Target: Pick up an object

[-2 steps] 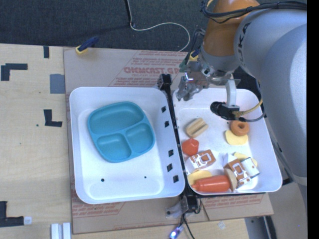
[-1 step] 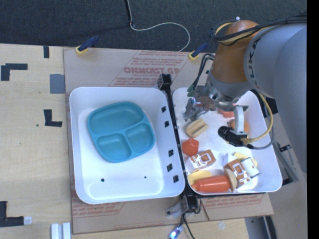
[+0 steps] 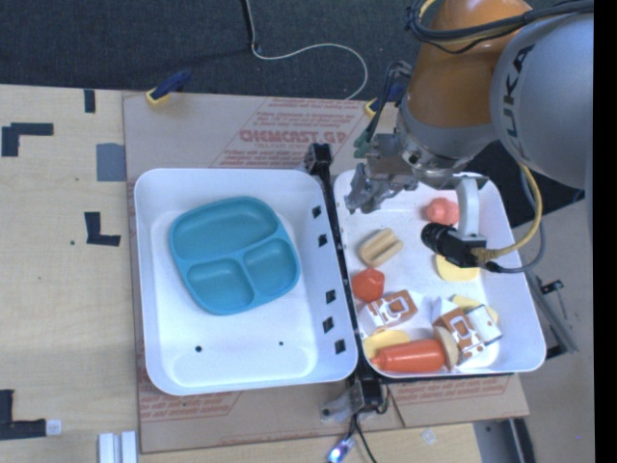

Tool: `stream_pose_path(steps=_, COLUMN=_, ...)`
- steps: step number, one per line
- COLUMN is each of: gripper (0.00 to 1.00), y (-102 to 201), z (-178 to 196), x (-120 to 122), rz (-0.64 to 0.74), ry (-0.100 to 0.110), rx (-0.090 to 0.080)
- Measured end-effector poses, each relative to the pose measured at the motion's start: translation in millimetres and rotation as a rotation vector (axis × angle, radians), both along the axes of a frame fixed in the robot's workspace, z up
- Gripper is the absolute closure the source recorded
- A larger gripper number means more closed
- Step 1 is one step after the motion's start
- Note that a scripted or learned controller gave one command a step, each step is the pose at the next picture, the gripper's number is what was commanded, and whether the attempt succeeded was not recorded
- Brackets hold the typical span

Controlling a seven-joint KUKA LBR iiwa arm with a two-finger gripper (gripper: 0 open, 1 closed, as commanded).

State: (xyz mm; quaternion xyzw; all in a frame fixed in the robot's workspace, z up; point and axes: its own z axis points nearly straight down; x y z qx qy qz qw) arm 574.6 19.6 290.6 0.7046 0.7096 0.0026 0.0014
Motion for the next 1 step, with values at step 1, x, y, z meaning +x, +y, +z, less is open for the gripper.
stream_pose_path(steps=1, gripper=1.0, y=-3.5, z=-71.5, x=-69.8, rz=-0.008, ry=0.02, rx=-0.002)
